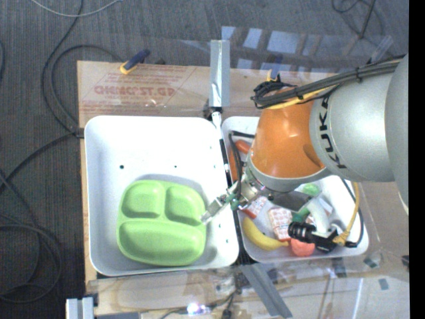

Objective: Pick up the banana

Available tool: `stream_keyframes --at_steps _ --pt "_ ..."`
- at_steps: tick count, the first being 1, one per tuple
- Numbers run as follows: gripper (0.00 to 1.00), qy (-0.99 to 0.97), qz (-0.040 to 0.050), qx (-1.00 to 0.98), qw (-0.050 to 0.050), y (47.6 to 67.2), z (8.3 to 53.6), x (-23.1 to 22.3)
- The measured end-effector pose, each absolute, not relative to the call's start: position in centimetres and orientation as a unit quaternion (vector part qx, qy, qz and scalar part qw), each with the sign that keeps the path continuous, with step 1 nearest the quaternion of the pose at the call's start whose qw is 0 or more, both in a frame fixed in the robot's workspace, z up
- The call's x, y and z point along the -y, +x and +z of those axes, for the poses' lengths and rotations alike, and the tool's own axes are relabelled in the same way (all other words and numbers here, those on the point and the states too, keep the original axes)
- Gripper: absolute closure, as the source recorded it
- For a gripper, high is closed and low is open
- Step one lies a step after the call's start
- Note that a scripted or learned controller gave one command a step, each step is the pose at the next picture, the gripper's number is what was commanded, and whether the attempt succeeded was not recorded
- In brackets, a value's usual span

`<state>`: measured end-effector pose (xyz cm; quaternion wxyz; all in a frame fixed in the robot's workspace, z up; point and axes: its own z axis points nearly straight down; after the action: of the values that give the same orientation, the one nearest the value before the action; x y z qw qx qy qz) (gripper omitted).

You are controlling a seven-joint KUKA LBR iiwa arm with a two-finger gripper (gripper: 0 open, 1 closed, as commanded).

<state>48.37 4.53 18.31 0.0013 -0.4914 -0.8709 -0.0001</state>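
Dark carpet with loose cables surrounds the bench (153, 88), a pale board with faded red lettering that carries both bins.

At the left, the left bin (146, 145) holds a green tray (161, 223) with three compartments, set toward that bin's near edge. Nothing in that bin matters to my job.

My gripper (224, 203) hangs low over the shared rims where the two bins meet, its tip leaning to the left bin's side, just beside the tray's right edge. From above I cannot tell whether it is apart or together, and I see nothing held in it.

Next comes the right bin (299, 256), much of it hidden under my arm (358, 131) and its orange band (285, 145). The banana (260, 236) lies near that bin's near-left corner, curving along the near edge. A white and red packet (279, 218) sits just behind it and a red thing (302, 248) is at its right end.

I judge I am at the approach step: the banana is on the bin floor, not grasped. The next move calls for shifting right and toward the near edge, off the rims, then lining up across the banana's middle. I should come down clear of the packet and the bin wall before closing.
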Motion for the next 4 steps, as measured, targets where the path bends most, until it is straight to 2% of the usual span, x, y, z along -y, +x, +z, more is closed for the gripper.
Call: stream_keyframes --at_steps 1,2,3,4 --pt "0.00 -0.446 0.0008 0.895 0.000 48.4 18.3 9.3" --pt "0.00 -0.516 -0.0006 0.857 0.001 48.4 18.3 6.5" --pt "0.00 -0.527 0.0005 0.850 0.001 55.8 20.4 3.0" --pt "0.00 -0.425 0.0004 0.905 0.001 49.2 18.3 2.7"
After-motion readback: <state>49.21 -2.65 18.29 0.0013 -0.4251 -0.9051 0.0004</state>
